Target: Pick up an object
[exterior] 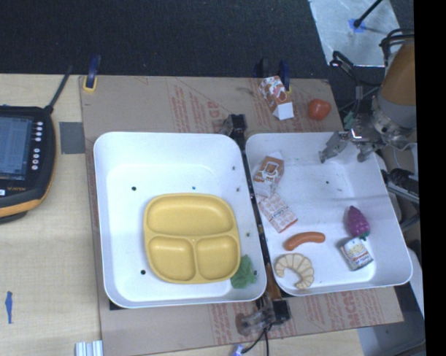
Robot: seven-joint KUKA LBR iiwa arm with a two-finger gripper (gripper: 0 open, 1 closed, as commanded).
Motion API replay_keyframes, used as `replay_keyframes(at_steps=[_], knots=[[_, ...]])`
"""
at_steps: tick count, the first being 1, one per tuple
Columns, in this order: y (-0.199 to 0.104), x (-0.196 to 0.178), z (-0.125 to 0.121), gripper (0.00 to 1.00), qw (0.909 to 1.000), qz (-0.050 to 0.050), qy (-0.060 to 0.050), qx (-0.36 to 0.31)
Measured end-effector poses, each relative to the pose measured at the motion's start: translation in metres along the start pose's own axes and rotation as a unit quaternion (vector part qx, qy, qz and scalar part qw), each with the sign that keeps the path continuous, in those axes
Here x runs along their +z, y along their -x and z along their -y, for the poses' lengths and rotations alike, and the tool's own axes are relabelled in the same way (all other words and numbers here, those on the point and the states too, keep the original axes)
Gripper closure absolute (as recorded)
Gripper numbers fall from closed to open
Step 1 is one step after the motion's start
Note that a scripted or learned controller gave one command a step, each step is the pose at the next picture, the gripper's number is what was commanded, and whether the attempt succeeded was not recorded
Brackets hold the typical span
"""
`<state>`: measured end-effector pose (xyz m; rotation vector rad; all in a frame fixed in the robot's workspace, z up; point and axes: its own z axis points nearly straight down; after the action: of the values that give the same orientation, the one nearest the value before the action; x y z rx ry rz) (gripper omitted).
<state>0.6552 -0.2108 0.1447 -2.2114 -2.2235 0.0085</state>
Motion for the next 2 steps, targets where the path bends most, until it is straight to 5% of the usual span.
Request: replay_keyframes(at_steps=[1,2], knots=[[0.001,-0.074,0.079,0.00,1.0000,0.000,0.003,0.001],[0.000,0.018,0.154,0.00,1.0000,0.000,0.000,0.000]])
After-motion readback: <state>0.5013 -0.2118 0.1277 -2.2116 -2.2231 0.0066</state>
